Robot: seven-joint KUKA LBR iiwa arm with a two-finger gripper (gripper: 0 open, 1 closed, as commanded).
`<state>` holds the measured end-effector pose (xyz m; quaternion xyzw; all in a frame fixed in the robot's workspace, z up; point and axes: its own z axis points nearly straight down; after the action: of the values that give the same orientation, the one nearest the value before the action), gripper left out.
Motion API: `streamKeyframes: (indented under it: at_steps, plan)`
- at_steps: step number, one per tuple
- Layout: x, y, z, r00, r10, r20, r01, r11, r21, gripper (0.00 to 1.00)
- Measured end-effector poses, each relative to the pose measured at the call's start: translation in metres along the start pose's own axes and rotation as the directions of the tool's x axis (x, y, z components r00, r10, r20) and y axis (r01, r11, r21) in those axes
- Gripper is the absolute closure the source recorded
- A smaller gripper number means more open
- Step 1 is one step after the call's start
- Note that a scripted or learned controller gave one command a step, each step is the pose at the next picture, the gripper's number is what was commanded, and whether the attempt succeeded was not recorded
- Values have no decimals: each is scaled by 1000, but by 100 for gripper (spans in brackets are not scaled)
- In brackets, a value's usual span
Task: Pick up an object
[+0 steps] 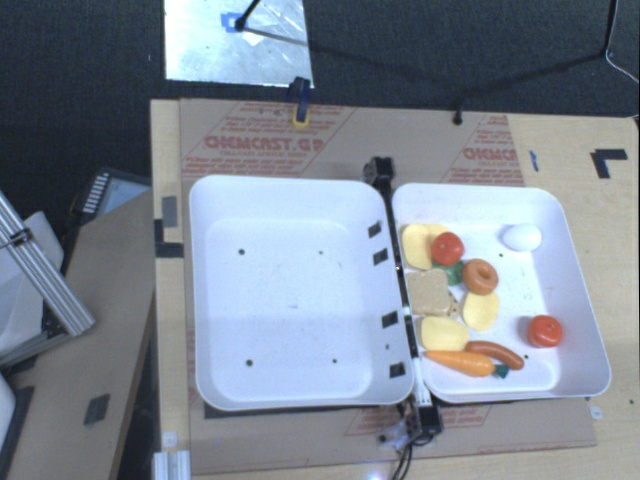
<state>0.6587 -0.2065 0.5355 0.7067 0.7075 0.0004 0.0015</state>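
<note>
The right bin (575, 298) holds several toy foods. A white egg (520, 237) lies near its far side. A red tomato (447, 247) rests against a yellow piece (417, 245) at the bin's left. A brown doughnut (480, 276) sits mid-bin, with a tan bread slice (431, 293) to its left. Another red tomato (544, 331) lies toward the right. An orange carrot (462, 363) and a sausage (494, 352) lie along the near wall, beside two more pale yellow pieces (443, 332).
The left bin (290, 298) sits beside the right one, joined by black clips (388, 278). Both rest on a cardboard sheet (270, 140). A shiny metal plate (238, 26) lies on the dark floor beyond. A metal rail (40, 278) stands at the left.
</note>
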Motion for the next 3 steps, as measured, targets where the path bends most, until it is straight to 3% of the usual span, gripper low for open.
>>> streamKeyframes:
  at_steps: [1, 2, 3]
  plan:
    - [0, -10, 0, 1000, 1, 0, -1, 1000, 0, 100]
    - [1, 10, -1, 1000, -3, 2, 3, 1000, -2, 100]
    - [0, -12, 0, 1000, 0, -1, 0, 1000, 1, 100]
